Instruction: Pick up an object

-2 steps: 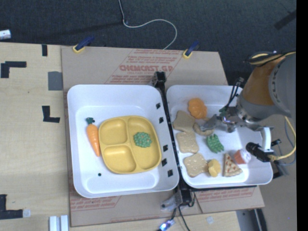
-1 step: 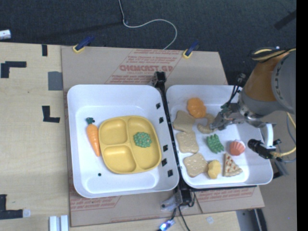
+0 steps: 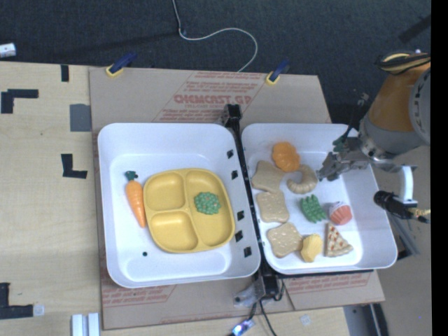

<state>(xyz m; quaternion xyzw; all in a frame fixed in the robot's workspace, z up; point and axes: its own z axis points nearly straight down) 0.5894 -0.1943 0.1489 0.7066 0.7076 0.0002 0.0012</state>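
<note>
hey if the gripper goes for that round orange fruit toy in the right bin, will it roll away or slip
The round orange fruit toy looks rounded, so a nudge would probably roll it. Its surface looks smooth, so two fingers may slip unless centred. The tan croissant toy and the beige bread slice lie close below it and might stop it.

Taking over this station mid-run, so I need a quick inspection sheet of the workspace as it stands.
Surface: left bin and right bin side by side on cardboard sheet.
Job's things, left bin: yellow tray holding green broccoli; carrot beside it.
Job's things, right bin: orange, croissant, three bread slices, green vegetable, strawberry, pizza slice, yellow piece.
Clutter: nothing seen.
Grippers: gripper low over right bin, beside croissant; nothing visibly held.
Cables: white cable behind the bins.
Surroundings: dark carpet, two clamps.
</note>
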